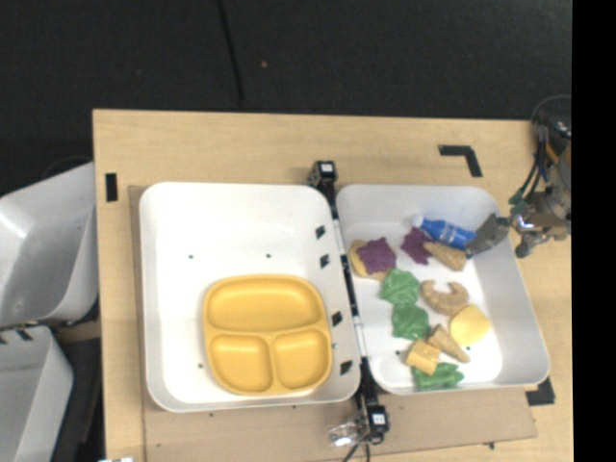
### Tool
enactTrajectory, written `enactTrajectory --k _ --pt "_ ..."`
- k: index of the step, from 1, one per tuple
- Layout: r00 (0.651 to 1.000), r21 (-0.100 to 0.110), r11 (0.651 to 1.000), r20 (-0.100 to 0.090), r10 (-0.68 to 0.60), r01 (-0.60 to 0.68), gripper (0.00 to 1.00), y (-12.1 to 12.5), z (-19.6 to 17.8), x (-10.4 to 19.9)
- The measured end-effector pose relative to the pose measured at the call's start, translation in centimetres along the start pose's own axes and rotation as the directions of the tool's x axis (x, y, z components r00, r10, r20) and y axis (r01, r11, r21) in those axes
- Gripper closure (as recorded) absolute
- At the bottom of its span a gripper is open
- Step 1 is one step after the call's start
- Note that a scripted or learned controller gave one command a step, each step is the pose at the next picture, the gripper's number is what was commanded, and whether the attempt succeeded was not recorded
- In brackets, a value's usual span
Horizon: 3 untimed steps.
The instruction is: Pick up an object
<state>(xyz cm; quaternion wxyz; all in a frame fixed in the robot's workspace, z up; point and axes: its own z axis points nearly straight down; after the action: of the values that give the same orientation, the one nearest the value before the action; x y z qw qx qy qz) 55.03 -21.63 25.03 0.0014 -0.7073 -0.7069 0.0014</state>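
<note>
My gripper (507, 238) hangs over the right rim of the right bin (515, 340), open, with nothing between its fingers. Its left finger (487, 236) points down at the bin's upper right part. A blue bottle (447, 231) lies just left of that finger, beside a tan piece (448, 255). Further left are two purple toys (378, 255) (416, 246). Below them lie green leafy toys (399, 287), a tan croissant (445, 296), a yellow lemon (470, 326), a cone (449, 344) and a yellow block (422, 357).
The left bin (183, 229) holds a yellow divided tray (267, 335) in its lower half. A divider with black clips (339, 287) runs between the bins. Bare wooden bench (241, 147) lies behind both bins.
</note>
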Motion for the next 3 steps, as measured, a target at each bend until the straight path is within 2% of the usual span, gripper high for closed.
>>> enactTrajectory --k 1,2,3 --pt "1.0 0.012 1.0 -0.008 -0.01 0.01 0.0 0.5 12.4 12.1" --pt "1.0 0.004 1.0 0.0 0.004 -0.004 0.0 -6.1 15.4 8.6" --pt "1.0 -0.017 1.0 0.007 -0.001 0.002 0.0 -5.9 -9.6 5.5"
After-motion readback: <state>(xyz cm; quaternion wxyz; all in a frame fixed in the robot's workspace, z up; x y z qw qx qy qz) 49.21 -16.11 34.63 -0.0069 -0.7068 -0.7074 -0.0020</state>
